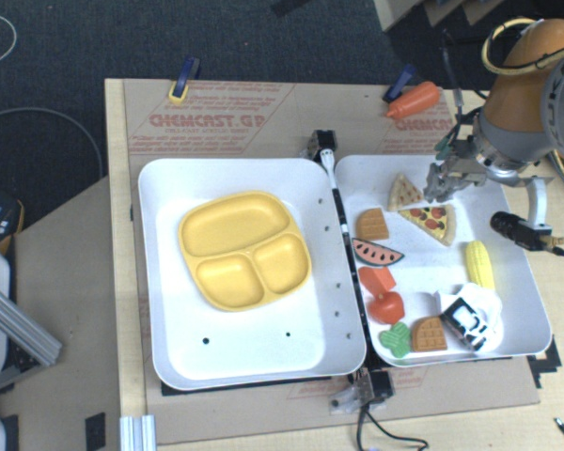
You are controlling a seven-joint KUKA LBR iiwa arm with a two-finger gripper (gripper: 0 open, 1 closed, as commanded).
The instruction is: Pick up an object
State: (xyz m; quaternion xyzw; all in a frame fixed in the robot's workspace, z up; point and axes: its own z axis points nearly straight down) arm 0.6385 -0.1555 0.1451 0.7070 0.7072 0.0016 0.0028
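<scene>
The arm comes in from the right, and its pincer (439, 188) hangs low over the upper middle of the right bin (536, 294), its tip right at the top edge of the pizza slice (430, 221). Whether it is spread or closed I cannot tell from here, and nothing can be seen caught in it.

The toys crowd the right bin's left and bottom sides. A tan wedge (404, 193) lies just left of the pincer, nearly touching the pizza slice. Below that sit a brown cookie (372, 225), a watermelon slice (376, 251), a red block (377, 278) and a red tomato-like piece (387, 306), all lined up near the divider between the bins. A green piece (396, 339) and a waffle (430, 334) hug the bottom rim, with a black-and-white object (470, 319) beside them. The corn cob (479, 264) stands apart toward the right wall, with bare floor around it.

The left bin (169, 327) holds a yellow divided plate (245, 249), with open white floor along its lower edge. On the table (132, 158) an orange clamp (414, 101) grips the far edge.
</scene>
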